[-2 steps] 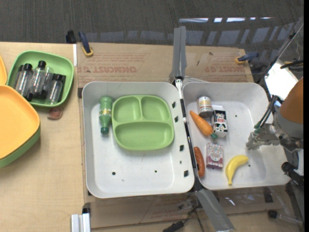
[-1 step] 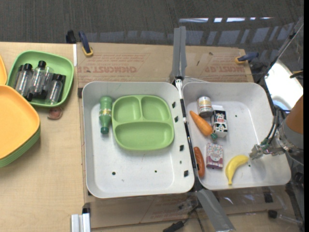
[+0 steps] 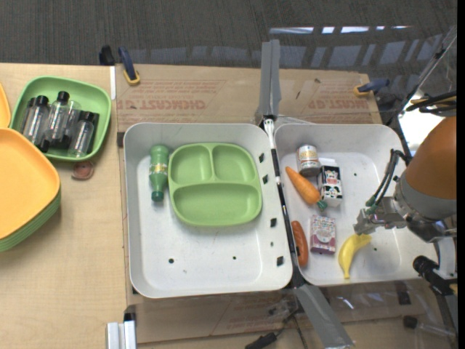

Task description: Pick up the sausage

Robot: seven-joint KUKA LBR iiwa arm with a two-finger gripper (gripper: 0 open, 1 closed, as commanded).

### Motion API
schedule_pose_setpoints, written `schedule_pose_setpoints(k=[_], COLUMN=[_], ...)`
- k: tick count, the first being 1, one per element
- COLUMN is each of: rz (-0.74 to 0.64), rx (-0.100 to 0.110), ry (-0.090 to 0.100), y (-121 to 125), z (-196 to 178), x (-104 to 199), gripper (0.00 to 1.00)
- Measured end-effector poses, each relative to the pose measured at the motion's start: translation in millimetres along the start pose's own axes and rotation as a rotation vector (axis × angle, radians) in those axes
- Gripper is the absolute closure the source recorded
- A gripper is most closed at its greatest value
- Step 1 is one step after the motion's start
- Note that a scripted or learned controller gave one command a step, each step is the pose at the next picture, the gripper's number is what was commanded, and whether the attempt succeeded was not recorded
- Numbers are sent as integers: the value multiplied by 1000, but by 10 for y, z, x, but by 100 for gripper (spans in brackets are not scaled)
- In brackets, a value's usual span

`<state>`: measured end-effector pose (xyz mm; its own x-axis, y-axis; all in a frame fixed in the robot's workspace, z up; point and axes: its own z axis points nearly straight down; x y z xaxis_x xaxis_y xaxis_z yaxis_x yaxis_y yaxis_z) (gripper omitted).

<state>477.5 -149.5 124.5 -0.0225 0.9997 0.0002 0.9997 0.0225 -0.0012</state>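
A: How many things sit in the right bin?

B: Six: one sausage, one carrot, one can, one small carton, one pink packet and one banana. The left bin holds one green divided plate and one green bottle.

A: Where is the sausage?

B: At seven o'clock in the right bin, lying along the left wall, just beside the pink packet.

A: And the gripper?

B: At four o'clock in the right bin, just above the banana's top end. I cannot tell whether its fingers are apart or together.

A: Any open room?

B: Bare floor at two o'clock in the right bin and along the left bin's six o'clock edge
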Motion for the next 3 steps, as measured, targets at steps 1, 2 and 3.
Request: schedule_pose_setpoints(k=[1, 2, 3], rz=[-22, 176, 400], rx=[2, 1, 2], ry=[1, -1, 0], y=[-20, -22, -8], z=[341, 160, -19], x=[-467, -707, -190], gripper=[100, 100, 100])
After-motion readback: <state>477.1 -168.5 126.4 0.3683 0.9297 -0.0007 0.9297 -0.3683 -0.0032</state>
